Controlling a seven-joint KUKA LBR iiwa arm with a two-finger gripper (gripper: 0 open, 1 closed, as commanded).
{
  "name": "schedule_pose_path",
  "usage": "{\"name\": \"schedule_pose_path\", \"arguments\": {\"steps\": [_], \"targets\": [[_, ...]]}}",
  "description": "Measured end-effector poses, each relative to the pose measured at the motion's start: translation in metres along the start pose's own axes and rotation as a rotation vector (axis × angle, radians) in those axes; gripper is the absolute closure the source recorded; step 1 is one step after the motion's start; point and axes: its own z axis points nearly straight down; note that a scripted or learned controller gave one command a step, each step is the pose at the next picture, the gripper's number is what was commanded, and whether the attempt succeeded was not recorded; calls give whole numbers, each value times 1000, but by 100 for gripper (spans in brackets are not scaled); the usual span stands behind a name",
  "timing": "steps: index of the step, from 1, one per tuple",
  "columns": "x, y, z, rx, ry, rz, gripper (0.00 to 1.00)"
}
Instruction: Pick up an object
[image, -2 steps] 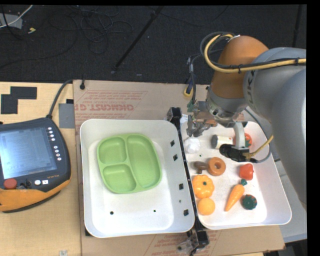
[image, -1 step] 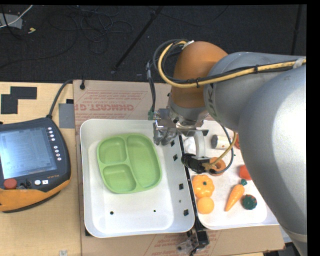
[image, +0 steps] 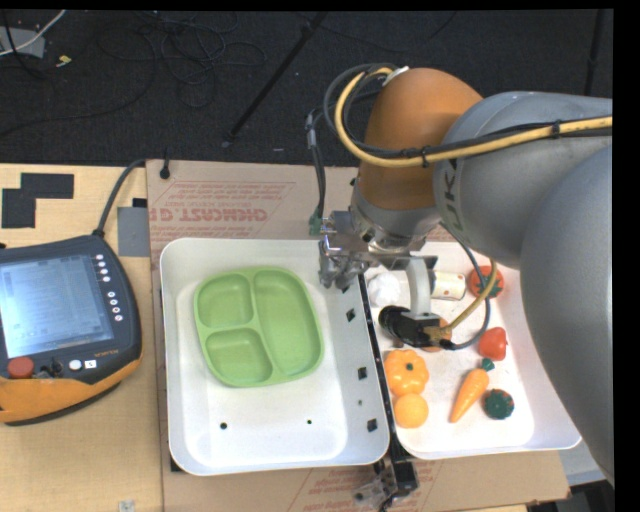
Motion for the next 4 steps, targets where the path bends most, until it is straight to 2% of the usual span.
{"name": "schedule_pose_path", "arguments": {"steps": [1,2,3,4], "targets": [[-12,-13,-80,-3,-1,0,100],[59,-25,27,13,-1,-4,100],[83,-115,-70,1,2,-4,100],[45,-124,-179,-6,0,2,100]]}}
